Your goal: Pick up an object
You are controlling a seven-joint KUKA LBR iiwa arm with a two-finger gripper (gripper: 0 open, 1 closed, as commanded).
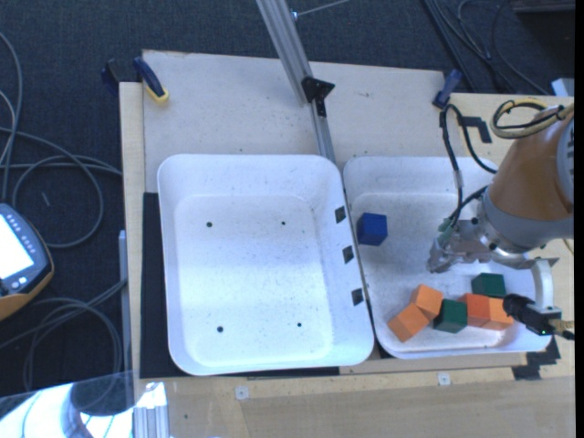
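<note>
dark carpet and cables ring the bench; i see the gripper low in the right bin, grip state unclear. the blue block sits alone nearby: light, rigid, flat-sided, so i'd pinch opposite faces.

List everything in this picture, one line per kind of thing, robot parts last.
bins: 2, white, side by side on the bench; left bin, right bin
blue block: 1, blue, upper left of the right bin, apart from the rest
orange blocks: 3, orange, near edge of the right bin
green blocks: 2, dark green, among the orange ones
clamps: 2, blue, at the bench's far corners
pole: 1, grey metal, slanting down between the bins
cables: several, dark, on the floor at left
arm: 1, grey with orange band, from the right
gripper: 1, over the right bin
</note>
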